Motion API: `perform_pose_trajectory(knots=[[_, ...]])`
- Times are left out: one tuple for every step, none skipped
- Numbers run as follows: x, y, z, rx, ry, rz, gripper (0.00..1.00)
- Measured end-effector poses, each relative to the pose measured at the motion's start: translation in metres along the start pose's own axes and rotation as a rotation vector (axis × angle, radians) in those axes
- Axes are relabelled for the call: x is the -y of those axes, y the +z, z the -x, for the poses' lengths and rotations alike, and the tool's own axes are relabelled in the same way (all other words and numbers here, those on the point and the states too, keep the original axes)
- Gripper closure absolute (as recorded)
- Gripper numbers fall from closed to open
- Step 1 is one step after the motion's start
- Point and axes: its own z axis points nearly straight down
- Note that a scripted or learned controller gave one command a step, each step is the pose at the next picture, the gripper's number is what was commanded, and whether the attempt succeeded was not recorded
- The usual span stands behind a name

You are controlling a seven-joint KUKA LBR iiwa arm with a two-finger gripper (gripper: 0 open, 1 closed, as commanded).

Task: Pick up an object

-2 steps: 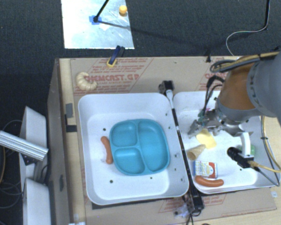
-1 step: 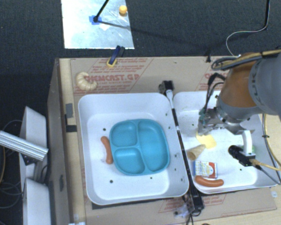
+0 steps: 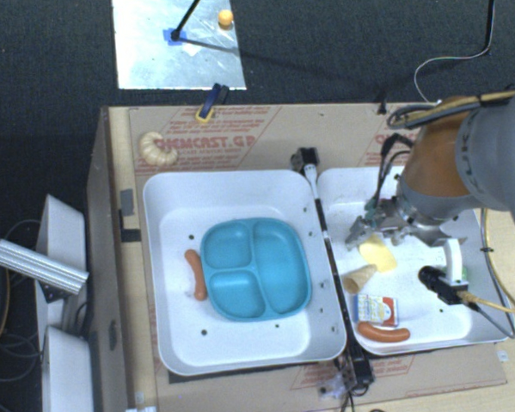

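- Grey robot arm (image 3: 487, 159) with its orange band (image 3: 432, 161) comes in from the right side and bends down over the right shallow white plastic bin (image 3: 343, 188), its wrist pointing toward that bin's left half.
- Gripper (image 3: 372, 227) sits low in the right bin, near its middle and closer to the left wall, just above a pale yellow rounded block (image 3: 379, 256); from this angle I cannot tell whether the jaws are spread or pressed together, nor whether they touch the block.
- Black cable connector (image 3: 441, 284) with a white clip (image 3: 453, 259) hangs off the arm near the right bin's right edge.
- Tan cone-shaped piece (image 3: 359, 278) lies just left of and below the yellow block, near the bin's left wall.
- Small white carton with red and blue print (image 3: 376, 307) rests toward the right bin's front edge, and an orange-red toy sausage (image 3: 384, 332) lies just in front of it, along the front wall.
- Left shallow white plastic bin (image 3: 169, 248) holds a light blue divided plastic plate (image 3: 255, 267) at its centre, with a second orange-red toy sausage (image 3: 197, 274) just beside the plate's left rim.
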Motion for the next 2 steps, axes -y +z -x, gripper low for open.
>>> perform_pose_trajectory(knots=[[-0.003,0.032,0.017,0.004,0.004,-0.005,0.0],[-0.004,0.02,0.017,0.003,0.003,-0.002,1.0]])
